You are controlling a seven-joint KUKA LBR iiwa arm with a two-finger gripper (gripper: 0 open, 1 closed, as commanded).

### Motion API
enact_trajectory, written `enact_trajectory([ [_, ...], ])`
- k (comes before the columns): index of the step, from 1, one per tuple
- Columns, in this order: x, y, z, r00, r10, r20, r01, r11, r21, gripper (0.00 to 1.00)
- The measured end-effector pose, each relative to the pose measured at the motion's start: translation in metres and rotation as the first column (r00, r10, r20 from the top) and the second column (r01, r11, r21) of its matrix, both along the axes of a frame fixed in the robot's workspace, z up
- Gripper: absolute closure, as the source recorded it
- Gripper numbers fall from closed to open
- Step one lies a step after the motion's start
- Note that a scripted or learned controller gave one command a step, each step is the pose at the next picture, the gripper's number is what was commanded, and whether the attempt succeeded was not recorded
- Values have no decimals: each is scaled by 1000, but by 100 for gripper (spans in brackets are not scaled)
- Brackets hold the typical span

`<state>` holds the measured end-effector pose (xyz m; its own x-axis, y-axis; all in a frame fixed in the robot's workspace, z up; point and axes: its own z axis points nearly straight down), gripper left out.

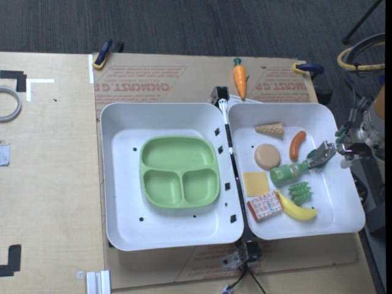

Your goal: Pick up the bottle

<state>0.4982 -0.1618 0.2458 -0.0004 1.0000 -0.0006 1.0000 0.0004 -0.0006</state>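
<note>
So in the right white bin (pixel 343 216), the yellow banana (pixel 297 208) and red-white carton (pixel 264 206) sit nearest, then the green plastic bottle (pixel 290 172) lying on its side, the gripper (pixel 321 157) at its cap end; can't tell how wide the jaws are. Beyond: round tan bun (pixel 267 156), red sausage (pixel 296 144).

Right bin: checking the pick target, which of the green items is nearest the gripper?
The green bottle, lying on its side with its cap end at the gripper. The green pea pods lie farther off, beside the banana.
</note>
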Motion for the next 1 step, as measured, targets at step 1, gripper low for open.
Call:
enact_trajectory([
  [1,0,0,9,1000,0,0,0,1000,-1,100],
])
